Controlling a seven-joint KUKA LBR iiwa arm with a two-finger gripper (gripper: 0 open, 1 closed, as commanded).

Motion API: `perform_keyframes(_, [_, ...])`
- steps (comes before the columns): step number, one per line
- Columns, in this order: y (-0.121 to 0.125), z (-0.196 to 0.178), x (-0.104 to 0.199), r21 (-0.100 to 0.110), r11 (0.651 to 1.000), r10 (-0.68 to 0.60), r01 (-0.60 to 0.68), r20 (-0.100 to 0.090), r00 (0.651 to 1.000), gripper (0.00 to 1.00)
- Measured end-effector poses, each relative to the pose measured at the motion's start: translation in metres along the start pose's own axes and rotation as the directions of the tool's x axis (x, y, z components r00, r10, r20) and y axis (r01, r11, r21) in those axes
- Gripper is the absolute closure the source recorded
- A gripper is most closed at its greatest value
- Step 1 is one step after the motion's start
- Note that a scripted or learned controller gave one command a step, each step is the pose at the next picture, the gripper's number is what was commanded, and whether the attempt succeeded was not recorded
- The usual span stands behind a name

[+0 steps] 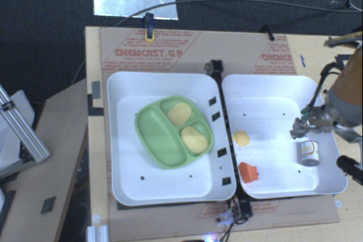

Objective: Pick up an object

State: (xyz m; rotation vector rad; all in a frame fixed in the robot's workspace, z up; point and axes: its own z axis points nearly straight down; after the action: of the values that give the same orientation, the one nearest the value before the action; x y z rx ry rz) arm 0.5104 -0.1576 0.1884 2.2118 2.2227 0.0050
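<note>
The arm (347, 93) is cut off by the right edge of the frame, so only its wrist end shows. The tool (300, 127) at mid right is small and dark, and whether its fingers stand apart or together cannot be told. The small can (309, 152) just below it bears a label too small to read. At the left edge, a metal frame (20, 127) runs out of the picture.

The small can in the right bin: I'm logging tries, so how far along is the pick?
Nothing looks done: the small can lies on the right bin floor, unlifted. In hand: the gripper hovers just above it, at its upper left. Left: closing on the can and lifting; the yellow piece and orange piece lie untouched.
</note>
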Motion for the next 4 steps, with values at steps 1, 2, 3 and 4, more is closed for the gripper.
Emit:
perform_keyframes(1, [-0.002,-0.062,0.005,-0.002,1.000,-0.001,0.001,0.000,1.000,1.00])
perform_keyframes(2, [-0.007,-0.065,0.063,0.004,1.000,-0.005,0.005,-0.003,1.000,1.00])
perform_keyframes(3, [0.001,-0.068,0.118,0.004,1.000,-0.006,0.006,-0.004,1.000,1.00])
perform_keyframes(4, [0.004,-0.070,0.167,0.005,1.000,-0.005,0.005,-0.003,1.000,1.00])
